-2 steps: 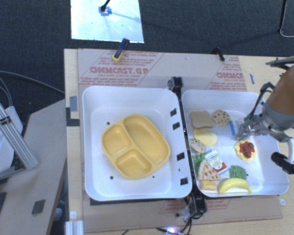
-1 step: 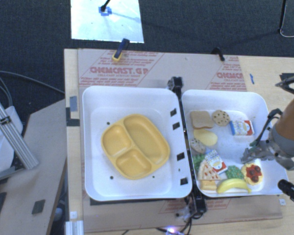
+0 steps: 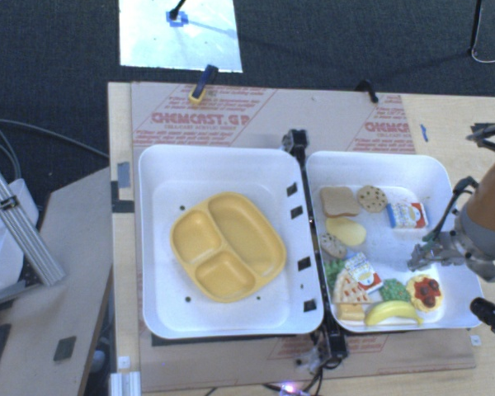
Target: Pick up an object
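hovering low at the right white plastic bin, two-finger gripper near the red-topped toy tart; grip state: cannot tell; likely lining up a grasp

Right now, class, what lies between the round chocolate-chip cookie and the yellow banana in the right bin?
In the camera view, between the round chocolate-chip cookie and the yellow banana lie bare white bin floor, a small red-and-white carton and green broccoli.

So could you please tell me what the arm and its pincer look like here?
The arm is a rounded body with an orange-brown band above a grey wrist section. The pincer is dark grey metal, thin and angular, at the end of that grey part. A thin dark cable loops beside it.
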`<state>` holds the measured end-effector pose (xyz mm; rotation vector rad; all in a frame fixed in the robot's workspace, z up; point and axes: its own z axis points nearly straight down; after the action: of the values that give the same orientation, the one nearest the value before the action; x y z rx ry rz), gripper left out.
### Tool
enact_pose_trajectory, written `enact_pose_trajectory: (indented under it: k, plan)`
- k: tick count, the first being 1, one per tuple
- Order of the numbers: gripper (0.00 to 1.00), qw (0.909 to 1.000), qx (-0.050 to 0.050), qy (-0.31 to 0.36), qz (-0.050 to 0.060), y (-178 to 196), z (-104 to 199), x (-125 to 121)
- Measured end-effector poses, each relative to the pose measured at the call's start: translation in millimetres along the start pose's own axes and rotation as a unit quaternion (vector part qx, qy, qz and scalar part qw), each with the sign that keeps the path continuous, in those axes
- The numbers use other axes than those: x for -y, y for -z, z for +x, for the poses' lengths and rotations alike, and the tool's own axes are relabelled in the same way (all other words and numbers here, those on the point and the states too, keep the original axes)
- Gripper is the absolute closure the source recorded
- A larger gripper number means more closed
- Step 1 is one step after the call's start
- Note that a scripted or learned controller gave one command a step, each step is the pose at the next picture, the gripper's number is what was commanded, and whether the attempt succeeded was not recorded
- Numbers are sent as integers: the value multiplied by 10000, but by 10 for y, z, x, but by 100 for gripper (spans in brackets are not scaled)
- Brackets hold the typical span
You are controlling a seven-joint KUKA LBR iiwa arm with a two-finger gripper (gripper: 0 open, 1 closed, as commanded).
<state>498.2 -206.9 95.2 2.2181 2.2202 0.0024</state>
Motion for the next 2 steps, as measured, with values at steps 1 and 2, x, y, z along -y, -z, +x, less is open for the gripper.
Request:
enact_pose_trajectory:
  k: [1, 2]
  plan:
    - [100, 10000, 5, 1, -14, 105, -2, -10]
    - [100, 10000, 8, 2, -25, 207, -4, -18]
